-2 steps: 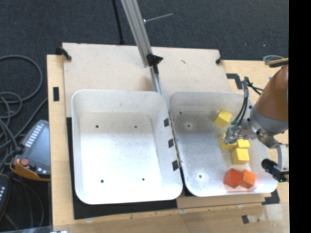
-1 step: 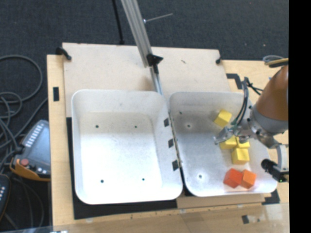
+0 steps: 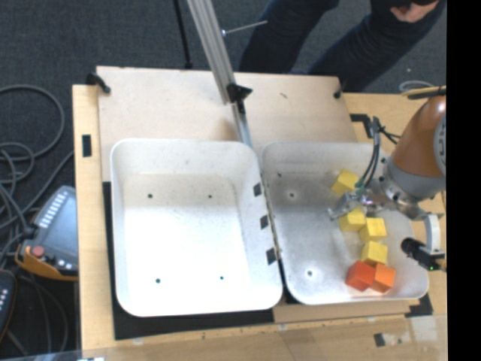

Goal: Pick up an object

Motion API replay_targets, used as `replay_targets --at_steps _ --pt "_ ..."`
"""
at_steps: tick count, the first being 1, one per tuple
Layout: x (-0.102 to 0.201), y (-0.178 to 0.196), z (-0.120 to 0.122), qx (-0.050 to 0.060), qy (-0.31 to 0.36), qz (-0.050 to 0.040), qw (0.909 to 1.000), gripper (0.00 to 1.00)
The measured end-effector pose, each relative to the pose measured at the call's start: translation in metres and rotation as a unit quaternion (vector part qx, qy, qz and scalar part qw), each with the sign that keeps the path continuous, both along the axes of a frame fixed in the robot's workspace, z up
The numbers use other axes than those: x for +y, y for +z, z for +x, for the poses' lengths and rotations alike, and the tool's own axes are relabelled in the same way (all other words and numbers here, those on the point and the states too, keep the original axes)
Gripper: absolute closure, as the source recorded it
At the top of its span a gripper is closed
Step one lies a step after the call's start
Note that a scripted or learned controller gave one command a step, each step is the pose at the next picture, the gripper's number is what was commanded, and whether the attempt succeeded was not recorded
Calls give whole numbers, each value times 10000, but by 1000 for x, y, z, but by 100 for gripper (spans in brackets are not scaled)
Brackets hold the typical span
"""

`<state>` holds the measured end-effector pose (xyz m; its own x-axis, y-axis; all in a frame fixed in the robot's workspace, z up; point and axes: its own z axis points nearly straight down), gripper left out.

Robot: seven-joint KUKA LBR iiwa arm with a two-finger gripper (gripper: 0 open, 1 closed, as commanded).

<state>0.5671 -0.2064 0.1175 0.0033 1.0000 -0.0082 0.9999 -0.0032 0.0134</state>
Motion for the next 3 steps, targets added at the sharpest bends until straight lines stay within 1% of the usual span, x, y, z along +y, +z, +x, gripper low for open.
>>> replay_targets --at_steps 1,2,3 --pt "-1 9 1 -7 25 -11 10000 100" --pt "55 114 -71 34 38 40 10000 100" --pt "116 157 -82 36 60 43 10000 100"
